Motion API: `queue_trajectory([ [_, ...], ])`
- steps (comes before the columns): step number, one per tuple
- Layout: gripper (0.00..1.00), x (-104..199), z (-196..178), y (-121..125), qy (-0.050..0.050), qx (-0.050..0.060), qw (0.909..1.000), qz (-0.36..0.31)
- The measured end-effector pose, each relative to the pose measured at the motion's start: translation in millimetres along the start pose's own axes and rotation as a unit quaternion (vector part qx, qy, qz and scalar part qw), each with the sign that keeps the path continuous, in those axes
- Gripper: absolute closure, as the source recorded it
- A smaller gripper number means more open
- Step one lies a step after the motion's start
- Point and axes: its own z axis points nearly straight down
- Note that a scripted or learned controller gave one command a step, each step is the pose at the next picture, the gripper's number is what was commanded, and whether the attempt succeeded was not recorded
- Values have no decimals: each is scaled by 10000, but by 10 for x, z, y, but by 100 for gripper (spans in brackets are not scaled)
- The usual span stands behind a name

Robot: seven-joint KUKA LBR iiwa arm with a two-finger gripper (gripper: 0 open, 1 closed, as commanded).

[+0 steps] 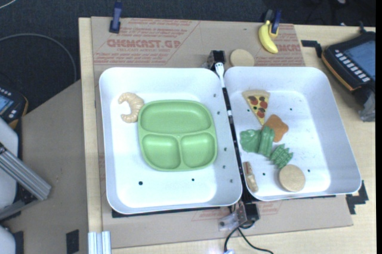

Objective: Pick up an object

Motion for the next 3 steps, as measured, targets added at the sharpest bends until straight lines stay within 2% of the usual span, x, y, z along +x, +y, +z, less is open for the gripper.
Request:
queue_trajectory([
  [3,100,-8,-314,24,-33,-49,10000,-13],
])
